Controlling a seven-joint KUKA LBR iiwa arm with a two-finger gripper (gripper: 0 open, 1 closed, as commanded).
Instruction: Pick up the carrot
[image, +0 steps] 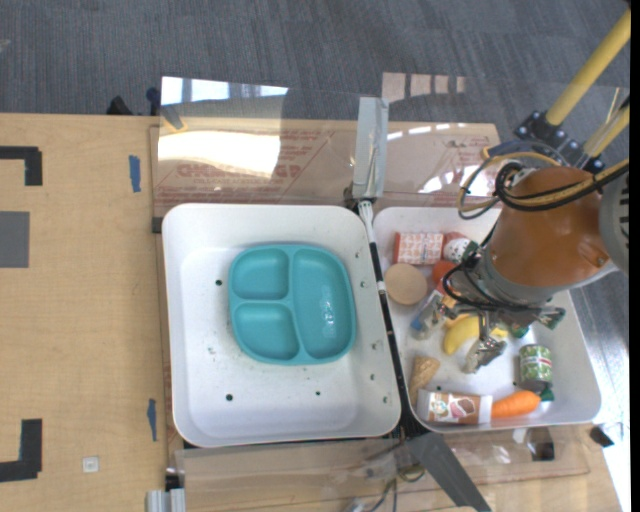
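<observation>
camera view: the carrot (516, 404) lies at the near edge of the right bin (588, 395), touching a small bottle (459, 407) and near a green can (536, 364). the gripper (487, 349) hangs just beside a banana (460, 333), apart from the carrot; open or closed, i cannot tell. descending here likely snags the banana; crowding neighbours could spoil a grasp.

Two shallow white plastic bins sit side by side. The left bin (190, 330) holds a teal three-compartment plate (292, 303) at its centre. In the right bin (585, 385), the orange carrot (516, 404) lies along the near wall, with a flat rectangular packet (458, 406) just to its left and a small green-labelled can (535, 364) just behind it. A round tan ball (406, 283) rests near the bin's left wall.
</observation>
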